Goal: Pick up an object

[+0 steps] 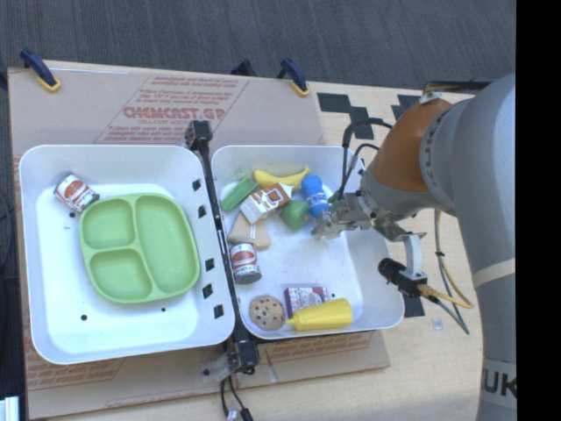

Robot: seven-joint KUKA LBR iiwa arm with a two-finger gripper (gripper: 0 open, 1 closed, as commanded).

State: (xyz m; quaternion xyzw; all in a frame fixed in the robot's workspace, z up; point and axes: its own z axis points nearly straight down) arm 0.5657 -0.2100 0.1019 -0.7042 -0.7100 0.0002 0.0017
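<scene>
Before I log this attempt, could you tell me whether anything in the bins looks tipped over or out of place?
Both small cans lie on their sides: one beside the green divided plate, one in the right bin.

The arm (478, 147) is smooth grey with an orange band (405, 152) above the wrist; thin dark cables (447, 279) trail beside it.

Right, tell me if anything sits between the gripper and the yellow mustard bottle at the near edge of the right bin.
Nothing visible blocks it. The gripper hovers by the blue bottle and green pepper; bare white bin floor lies between it and the yellow mustard bottle. A small maroon packet touches the bottle's far side.
</scene>
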